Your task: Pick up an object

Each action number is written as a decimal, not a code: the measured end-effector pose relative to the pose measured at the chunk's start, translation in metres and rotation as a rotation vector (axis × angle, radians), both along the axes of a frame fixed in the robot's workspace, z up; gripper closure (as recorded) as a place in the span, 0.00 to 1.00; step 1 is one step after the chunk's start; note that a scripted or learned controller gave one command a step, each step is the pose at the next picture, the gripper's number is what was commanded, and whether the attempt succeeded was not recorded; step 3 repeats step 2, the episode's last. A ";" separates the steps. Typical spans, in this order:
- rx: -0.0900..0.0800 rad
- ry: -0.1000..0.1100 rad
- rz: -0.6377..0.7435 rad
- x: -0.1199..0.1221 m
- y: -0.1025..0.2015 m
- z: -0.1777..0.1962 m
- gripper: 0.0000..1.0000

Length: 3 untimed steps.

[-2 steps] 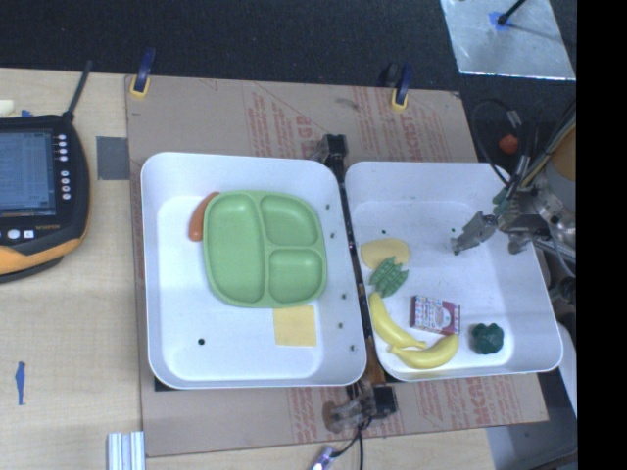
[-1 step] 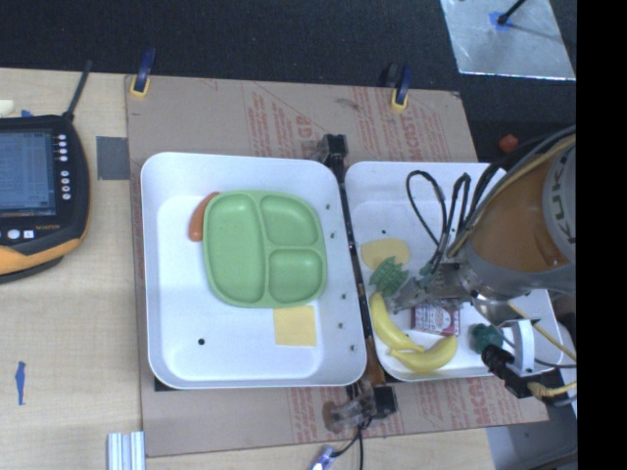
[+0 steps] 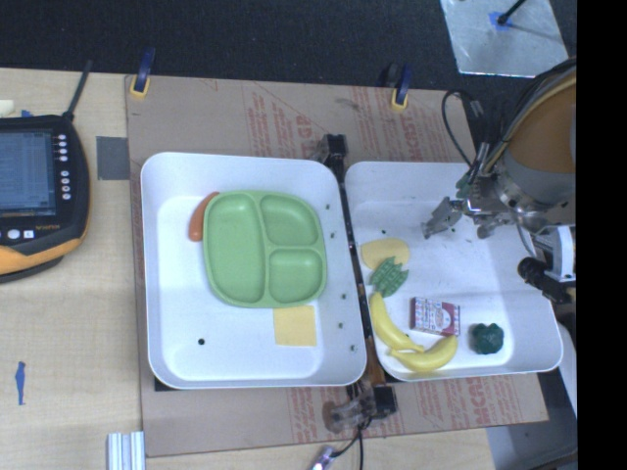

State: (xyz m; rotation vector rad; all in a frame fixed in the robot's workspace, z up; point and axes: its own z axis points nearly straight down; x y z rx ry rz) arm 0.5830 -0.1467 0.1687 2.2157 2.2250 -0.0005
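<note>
Right bin [image 3: 509, 360] under the pincer [image 3: 453, 215] has a banana [image 3: 407, 346], red packet [image 3: 434, 315] and dark green lump [image 3: 487, 338] just below its tips, left bin [image 3: 157, 292] off to its left holds a green divided plate [image 3: 265, 248] and yellow square [image 3: 295, 326], pincer spread open and holding nothing, all on brown cardboard [image 3: 245, 111].

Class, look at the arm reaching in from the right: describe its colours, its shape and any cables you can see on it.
The arm has a rounded grey body with a broad orange band. Thin dark cables loop beside it toward the wrist. The gripper is small, metallic grey, with slim pointed fingers.
</note>
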 end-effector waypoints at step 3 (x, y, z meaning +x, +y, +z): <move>0.002 0.001 0.000 0.045 -0.050 0.072 0.00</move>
